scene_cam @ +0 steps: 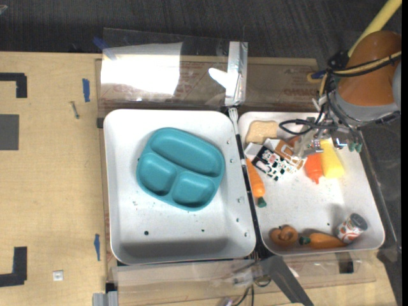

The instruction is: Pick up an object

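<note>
**Claw hovering low in the right bin's far half**

Looking down on a tabletop [44,190] bearing two shallow white bins side by side. Reaching in from 3 o'clock: grey arm [373,75] with its orange band, wrist dropping over the right bin [319,209] toward 12 o'clock of that bin. Claw [305,146] sitting low among a cluster of items there; impossible to tell whether parted or closed, cables and clutter masking it. Nothing visibly caught in it.

Lying just beside the claw at 9 o'clock: a black-and-white patterned block [273,162], tilted. Resting at 10 o'clock of the claw, near the bin's far corner: a tan slice of toy bread [261,131]. Sitting just at 3 o'clock of the claw: a yellow piece [332,160] touching an orange-red piece [313,168].

Running along the right bin's 9 o'clock wall: a toy carrot [255,182], green end pointing to 6 o'clock. Lined up along the near wall at 6 o'clock: a brown rounded toy [283,235], a second carrot [324,240], and a small can [351,227] tipped over near the 5 o'clock corner.

Filling the middle of the left bin [127,234]: a teal divided plate [180,167] with three compartments.
</note>
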`<act>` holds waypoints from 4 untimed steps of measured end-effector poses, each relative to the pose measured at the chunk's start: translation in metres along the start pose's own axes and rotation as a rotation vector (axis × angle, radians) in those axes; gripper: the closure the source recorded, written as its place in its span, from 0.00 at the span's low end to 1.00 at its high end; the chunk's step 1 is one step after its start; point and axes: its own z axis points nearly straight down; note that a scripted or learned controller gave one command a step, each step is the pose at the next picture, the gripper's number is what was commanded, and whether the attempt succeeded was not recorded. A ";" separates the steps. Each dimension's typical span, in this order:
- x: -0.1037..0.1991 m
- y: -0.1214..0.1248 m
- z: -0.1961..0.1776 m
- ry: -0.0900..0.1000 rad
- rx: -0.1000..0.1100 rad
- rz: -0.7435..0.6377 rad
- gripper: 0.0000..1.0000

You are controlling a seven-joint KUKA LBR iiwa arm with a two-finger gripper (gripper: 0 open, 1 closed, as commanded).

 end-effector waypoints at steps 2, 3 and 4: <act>-0.006 0.001 0.008 0.021 -0.006 -0.025 1.00; -0.036 0.029 -0.136 0.015 -0.004 0.102 1.00; 0.042 0.020 -0.129 0.029 -0.005 0.020 1.00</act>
